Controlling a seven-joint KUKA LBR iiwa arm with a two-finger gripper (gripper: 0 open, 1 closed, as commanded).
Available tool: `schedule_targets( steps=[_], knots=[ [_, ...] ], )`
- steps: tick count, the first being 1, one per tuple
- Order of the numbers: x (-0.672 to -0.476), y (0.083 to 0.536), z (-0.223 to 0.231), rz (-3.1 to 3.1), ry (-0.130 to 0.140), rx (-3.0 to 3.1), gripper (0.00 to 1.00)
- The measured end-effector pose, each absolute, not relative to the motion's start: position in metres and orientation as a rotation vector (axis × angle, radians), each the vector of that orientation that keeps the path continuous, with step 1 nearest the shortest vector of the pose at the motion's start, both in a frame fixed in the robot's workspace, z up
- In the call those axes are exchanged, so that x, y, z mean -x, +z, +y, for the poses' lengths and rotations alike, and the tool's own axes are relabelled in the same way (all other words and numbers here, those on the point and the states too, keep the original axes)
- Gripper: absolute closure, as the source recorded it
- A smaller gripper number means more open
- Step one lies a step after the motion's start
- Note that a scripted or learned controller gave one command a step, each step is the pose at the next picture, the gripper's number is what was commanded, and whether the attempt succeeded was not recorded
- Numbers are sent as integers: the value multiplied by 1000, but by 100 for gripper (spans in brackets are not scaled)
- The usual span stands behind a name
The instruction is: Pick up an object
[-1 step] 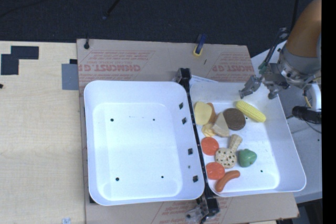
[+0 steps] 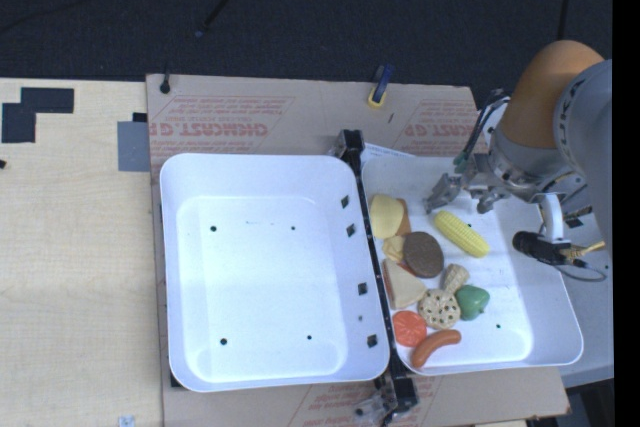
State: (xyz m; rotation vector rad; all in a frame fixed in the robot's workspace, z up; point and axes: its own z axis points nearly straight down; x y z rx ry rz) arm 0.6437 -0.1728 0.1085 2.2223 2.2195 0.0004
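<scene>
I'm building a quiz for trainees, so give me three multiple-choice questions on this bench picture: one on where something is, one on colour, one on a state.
1. Which bin holds the toy food?
A. left
B. right
C. both

2. What colour is the corn?
A. yellow
B. blue
C. black

3. How is the sausage?
A. lying in the bin
B. hanging from the pincer
C. on the cardboard

Key:
1 B, the food sits in the right bin.
2 A, the corn is yellow.
3 A, the sausage lies by the bin's near wall, far from the pincer.

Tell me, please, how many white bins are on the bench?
2. The left bin lies beside the right bin, which holds the toy food; a black divider separates them.
</scene>
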Motion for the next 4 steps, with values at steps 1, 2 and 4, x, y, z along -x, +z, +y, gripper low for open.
schedule_targets(
  steps=[1, 2, 4],
  knots=[
    [-612, 88, -109, 2226, -1, -2221, 0],
    [-567, 87, -91, 2222, -4, -2228, 0],
    [-552, 158, -85, 2216, 2, -2227, 100]
  ],
)
